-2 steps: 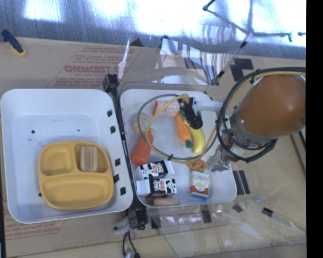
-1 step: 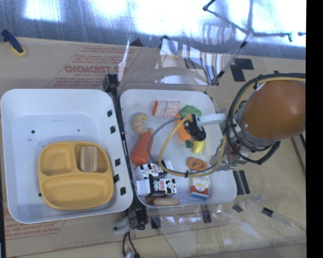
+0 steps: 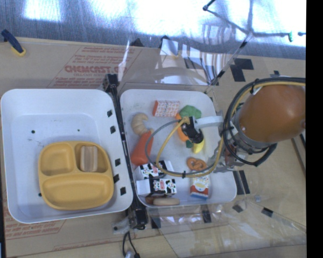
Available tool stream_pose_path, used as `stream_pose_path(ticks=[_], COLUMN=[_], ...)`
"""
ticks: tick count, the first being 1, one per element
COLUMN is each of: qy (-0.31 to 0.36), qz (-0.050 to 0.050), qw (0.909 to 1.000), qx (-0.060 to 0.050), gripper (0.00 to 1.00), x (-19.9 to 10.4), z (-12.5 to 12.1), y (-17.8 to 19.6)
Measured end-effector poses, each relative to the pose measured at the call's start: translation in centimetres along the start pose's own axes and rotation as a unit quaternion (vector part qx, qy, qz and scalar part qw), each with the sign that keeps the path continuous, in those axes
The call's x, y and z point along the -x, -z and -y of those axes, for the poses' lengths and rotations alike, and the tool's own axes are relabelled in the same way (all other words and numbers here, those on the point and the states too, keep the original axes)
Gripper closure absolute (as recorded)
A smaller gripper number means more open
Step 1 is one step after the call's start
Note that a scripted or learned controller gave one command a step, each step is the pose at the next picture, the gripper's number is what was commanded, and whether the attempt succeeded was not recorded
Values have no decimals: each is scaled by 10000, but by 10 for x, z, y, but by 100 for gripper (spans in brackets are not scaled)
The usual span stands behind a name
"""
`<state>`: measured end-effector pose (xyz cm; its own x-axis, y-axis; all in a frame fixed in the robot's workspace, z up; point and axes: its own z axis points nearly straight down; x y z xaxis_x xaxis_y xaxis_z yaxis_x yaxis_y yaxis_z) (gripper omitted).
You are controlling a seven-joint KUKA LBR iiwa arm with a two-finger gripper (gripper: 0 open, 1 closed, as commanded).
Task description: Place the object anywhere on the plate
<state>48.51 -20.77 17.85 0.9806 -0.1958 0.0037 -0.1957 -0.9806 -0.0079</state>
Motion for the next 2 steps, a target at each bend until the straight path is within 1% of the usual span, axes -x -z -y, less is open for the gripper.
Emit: stream_pose_path(ticks=[1, 2], qy=[16, -108], qz=[-42, 14], qw=[10000, 9999], qx=[-52, 10], gripper=[100, 100], x=[-3, 2], z=[4, -1], y=[10, 1])
